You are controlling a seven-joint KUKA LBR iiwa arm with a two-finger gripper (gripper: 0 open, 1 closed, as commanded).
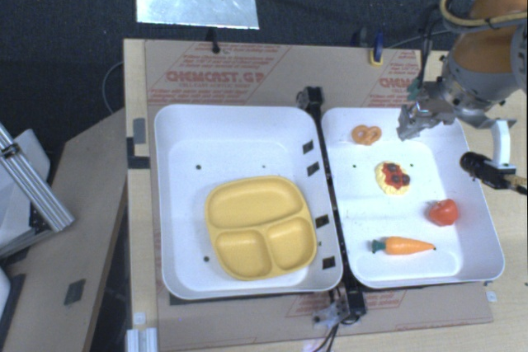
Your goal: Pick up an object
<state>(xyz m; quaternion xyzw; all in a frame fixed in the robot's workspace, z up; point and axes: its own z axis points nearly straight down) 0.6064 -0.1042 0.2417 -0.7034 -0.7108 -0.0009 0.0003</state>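
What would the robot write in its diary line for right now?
phase: approach | gripper: above right white bin, near brown pretzel | carrying: nothing seen | left bin: yellow divided plastic tray

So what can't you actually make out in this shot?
- Pincer: small and dark in the camera view, so open or shut is unclear.
- Arm: cut off by the right edge.
- Round yellow food: too small to identify its red topping.

Grey arm (pixel 483 53) bent downward from the right
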